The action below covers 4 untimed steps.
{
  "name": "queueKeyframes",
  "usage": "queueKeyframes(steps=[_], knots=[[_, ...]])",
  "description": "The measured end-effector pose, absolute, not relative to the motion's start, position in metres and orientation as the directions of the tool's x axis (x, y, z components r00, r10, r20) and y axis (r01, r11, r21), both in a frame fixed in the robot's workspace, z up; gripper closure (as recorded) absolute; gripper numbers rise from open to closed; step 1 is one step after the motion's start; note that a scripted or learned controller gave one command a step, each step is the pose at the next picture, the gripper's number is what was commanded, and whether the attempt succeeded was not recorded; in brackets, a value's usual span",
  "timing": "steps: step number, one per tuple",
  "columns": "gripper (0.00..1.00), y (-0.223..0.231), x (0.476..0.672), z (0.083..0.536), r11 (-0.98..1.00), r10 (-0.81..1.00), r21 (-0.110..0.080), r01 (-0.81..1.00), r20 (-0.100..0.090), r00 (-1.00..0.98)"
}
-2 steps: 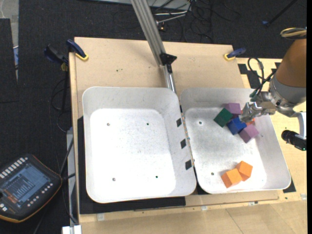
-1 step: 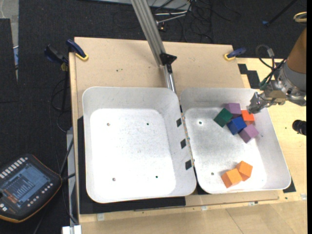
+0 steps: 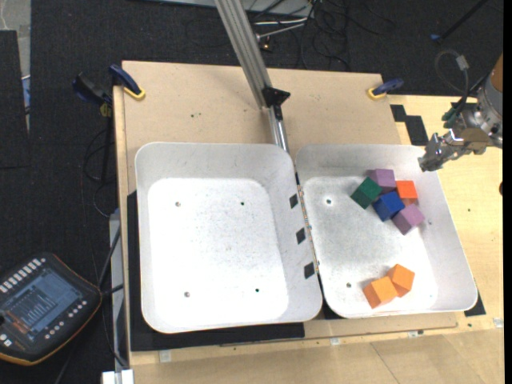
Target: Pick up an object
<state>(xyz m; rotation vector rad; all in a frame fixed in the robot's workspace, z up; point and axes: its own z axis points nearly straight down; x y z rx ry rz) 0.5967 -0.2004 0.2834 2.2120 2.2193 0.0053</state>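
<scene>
The right bin (image 3: 336, 238) holds a cluster of small blocks: a green one (image 3: 367, 192), a blue one (image 3: 389, 205), two purple ones (image 3: 384, 178) (image 3: 410, 218) and an orange one (image 3: 406, 189). Two more orange blocks (image 3: 379, 291) (image 3: 402, 278) lie near the bin's front. My gripper (image 3: 432, 158) hangs over the bin's far right rim, up and to the right of the cluster, apart from every block. Nothing shows between its fingers.
The left bin (image 3: 212, 230) lies beside the right one on the wooden bench (image 3: 200, 110). A slanted metal pole (image 3: 248, 46) comes down to the bins' shared far edge. Clamps (image 3: 128, 82) (image 3: 384, 89) grip the bench's back corners. A pendant (image 3: 40, 306) lies at the lower left.
</scene>
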Motion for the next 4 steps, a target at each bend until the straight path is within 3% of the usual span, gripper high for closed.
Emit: queueKeyframes(steps=[1,2,4], knots=[[1.0,-0.149,0.595,0.265,0.007,1.0,-0.001,1.0,0.001,-0.007],[1.0,-0.096,0.588,0.269,0.008,1.0,-0.001,1.0,0.002,-0.008],[1.0,0.016,0.58,0.235,0.008,1.0,-0.002,1.0,0.002,-0.008]])
